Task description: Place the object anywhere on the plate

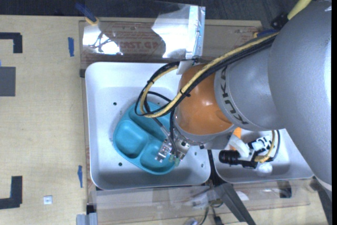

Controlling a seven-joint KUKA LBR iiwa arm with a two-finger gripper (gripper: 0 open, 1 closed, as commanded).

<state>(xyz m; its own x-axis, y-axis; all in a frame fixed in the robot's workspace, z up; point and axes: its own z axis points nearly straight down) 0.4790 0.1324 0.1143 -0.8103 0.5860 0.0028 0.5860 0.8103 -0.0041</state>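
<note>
Teal plate (131, 139) lay low in the left bin (100, 92), with bare floor beside its left edge. The tool (168, 151) hung over its right rim, under the arm (295, 60); spread or pressed together, we could not tell.

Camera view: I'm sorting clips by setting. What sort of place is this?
Probably a robotics lab test bench: a grey arm reaches over a white bin holding a teal plate, on a wooden bench marked with blue tape.
</note>
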